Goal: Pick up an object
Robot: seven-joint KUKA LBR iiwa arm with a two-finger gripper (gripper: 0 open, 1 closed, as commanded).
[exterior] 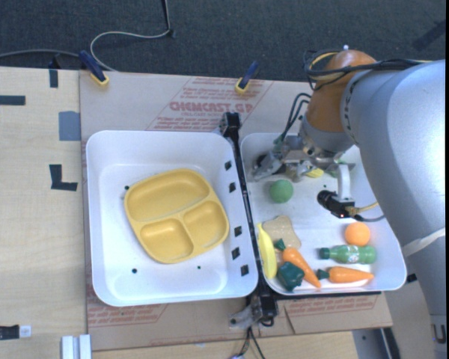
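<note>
Grey arm [404, 133] overhangs two white bins [105, 200] on cardboard [202, 107]; claw [284, 163] state unclear.

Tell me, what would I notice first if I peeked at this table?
Probably the big grey robot arm with its orange band, reaching in from the right over the right-hand bin. Next, the yellow divided plate lying alone in the left bin. Then the toy food in the right bin: a green ball near the gripper, an orange, two carrots and a green bottle.
</note>
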